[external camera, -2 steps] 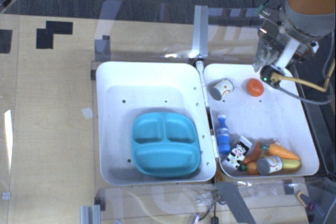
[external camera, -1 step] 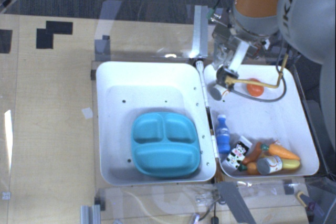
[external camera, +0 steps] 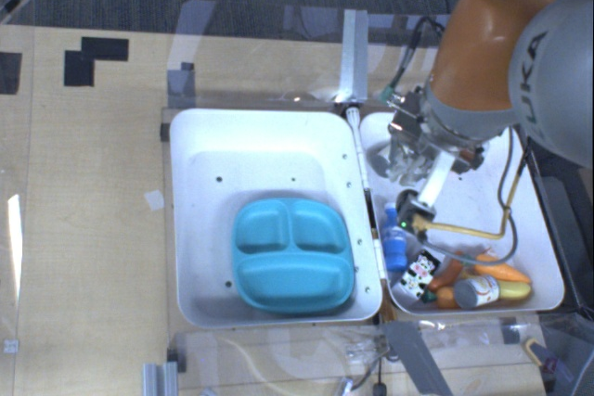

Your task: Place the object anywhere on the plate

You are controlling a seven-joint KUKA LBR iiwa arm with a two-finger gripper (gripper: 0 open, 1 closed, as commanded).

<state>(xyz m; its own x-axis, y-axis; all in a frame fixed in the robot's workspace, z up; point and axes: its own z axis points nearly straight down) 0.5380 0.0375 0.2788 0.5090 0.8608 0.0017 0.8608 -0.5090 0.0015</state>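
A blue plate [external camera: 293,254] with three compartments lies in the left bin [external camera: 213,162], towards its front. My gripper [external camera: 393,160] hangs over the back left part of the right bin [external camera: 543,246], close to the wall between the two bins. It is well apart from the plate, behind and to the right of it. Several small objects lie heaped at the right bin's front: a blue bottle [external camera: 396,247], a black-and-white spotted toy [external camera: 420,274], an orange carrot [external camera: 502,273], a grey can [external camera: 476,292] and a yellow piece [external camera: 517,291].
The arm's orange band and grey wrist [external camera: 473,60] cover the right bin's back half. A metal post [external camera: 354,56] stands behind the divider between the bins. Black markers [external camera: 93,58] lie on the wooden bench at the far left.
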